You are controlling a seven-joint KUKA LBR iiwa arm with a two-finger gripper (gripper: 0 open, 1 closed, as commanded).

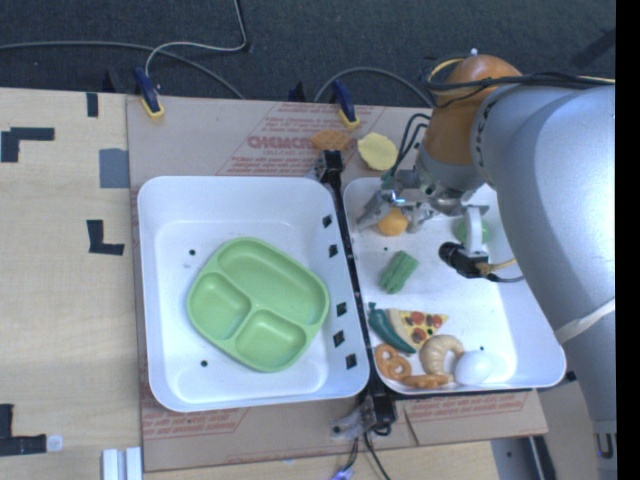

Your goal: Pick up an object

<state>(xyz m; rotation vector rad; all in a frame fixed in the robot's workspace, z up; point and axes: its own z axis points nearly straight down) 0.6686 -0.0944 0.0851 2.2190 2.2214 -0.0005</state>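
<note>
Gripper (392, 208) sits low in the right bin's (520, 353) far-left corner, over an orange object (393, 225); a grasp cannot be confirmed.

A bulky, smooth grey metal arm (555, 183) with a glossy orange band (462, 103) above the wrist, thin black cables (470, 80) looping around it.

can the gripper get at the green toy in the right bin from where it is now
Probably yes. The gripper hangs over the right bin, by an orange piece. The green toy lies just below, nothing on top of it.
</note>
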